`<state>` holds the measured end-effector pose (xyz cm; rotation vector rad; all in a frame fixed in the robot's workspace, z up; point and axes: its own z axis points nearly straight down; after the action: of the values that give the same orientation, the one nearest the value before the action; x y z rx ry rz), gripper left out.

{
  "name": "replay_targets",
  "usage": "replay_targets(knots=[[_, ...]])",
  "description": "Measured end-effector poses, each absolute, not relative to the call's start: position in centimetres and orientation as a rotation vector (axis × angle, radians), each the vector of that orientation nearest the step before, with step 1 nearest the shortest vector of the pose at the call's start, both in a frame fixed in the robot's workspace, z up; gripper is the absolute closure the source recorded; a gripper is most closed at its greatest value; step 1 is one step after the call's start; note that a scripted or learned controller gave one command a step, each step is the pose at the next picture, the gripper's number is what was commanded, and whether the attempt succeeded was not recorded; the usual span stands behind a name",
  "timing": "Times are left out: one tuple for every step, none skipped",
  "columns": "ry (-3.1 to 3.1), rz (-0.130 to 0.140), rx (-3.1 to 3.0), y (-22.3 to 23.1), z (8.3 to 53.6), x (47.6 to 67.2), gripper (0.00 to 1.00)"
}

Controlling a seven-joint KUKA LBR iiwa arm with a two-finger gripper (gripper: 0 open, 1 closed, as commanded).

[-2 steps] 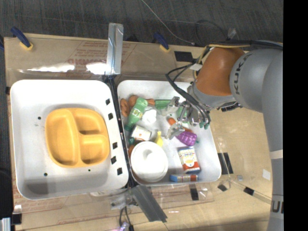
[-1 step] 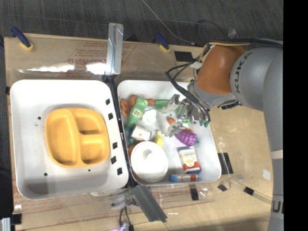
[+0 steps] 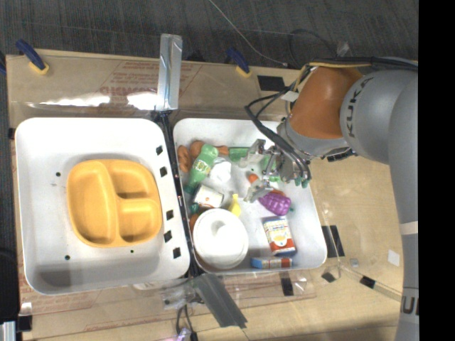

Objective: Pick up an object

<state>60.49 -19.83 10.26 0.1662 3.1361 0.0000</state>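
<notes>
Toys are piled in the right bin (image 3: 321, 241), and any one of them could be the pick. Top pick, I think, is the purple grape bunch (image 3: 276, 203), right under the claw (image 3: 264, 170). It sits abt mid bin, a bit to the right, w/ bare white floor around most of it, so there is room to get at it.

The claw hangs low over the middle of the pile, at the end of the grey arm (image 3: 377, 116) that comes in from the right. Can't tell if the claw is spread or pressed together, bc wires and metal bits blur it. Nothing shows pinched in it.

Other stuff in the right bin: a green bottle (image 3: 202, 163) at the far left, lying tipped on its side. A round white lid or bowl (image 3: 220, 236) near the front, flat, so hard to pinch. A small juice box (image 3: 278, 234) right of it, lying down. A thin marker (image 3: 270, 263) along the near wall. They touch and lean on each other, prob bc they were just dumped in.

The left bin (image 3: 32, 141) has a yellow tray (image 3: 114, 201) w/ three parts, sitting flat in the middle.
</notes>
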Motion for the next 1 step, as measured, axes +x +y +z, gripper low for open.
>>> replay_targets(knots=[[3.135,0.001,0.168,-20.78,9.38,59.08,0.00]])
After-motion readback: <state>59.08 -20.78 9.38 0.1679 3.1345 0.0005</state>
